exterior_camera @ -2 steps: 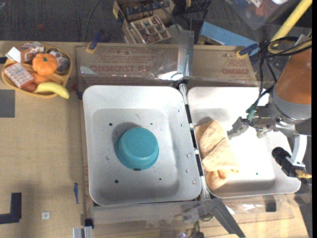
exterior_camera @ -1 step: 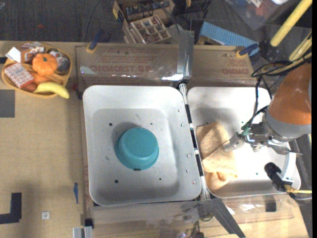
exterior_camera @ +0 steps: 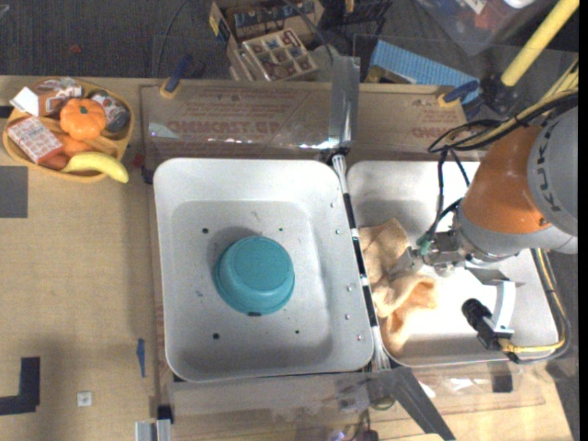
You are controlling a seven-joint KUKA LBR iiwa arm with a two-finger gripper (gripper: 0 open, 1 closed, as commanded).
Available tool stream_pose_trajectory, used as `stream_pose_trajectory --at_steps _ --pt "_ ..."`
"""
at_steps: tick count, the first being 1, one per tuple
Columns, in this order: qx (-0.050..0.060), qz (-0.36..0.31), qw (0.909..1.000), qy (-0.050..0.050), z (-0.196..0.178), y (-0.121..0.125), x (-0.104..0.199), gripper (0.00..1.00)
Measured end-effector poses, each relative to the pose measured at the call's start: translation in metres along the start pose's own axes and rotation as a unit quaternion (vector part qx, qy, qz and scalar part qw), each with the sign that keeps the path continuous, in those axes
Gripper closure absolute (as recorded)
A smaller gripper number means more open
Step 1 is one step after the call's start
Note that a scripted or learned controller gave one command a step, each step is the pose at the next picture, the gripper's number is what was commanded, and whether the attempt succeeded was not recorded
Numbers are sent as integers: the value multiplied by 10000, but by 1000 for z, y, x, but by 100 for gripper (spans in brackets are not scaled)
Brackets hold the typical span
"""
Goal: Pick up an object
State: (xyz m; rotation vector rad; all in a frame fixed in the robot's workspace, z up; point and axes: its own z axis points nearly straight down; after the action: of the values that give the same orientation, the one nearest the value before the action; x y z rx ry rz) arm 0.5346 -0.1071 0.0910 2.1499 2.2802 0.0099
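A crumpled tan and orange cloth (exterior_camera: 393, 274) lies against the left wall of the right bin (exterior_camera: 542, 333). The gripper (exterior_camera: 411, 257) is down on the cloth's upper folds, but I cannot tell how it is set. The grey arm (exterior_camera: 514, 200) with its orange band reaches over that bin. In the left bin (exterior_camera: 184, 200) a teal bowl (exterior_camera: 255, 274) sits upside down near the middle.
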Motion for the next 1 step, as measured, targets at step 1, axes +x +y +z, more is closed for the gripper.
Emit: stream_pose_trajectory --at_steps 1 --pt "-36 187 9998 -9 -1 -34 10 0"
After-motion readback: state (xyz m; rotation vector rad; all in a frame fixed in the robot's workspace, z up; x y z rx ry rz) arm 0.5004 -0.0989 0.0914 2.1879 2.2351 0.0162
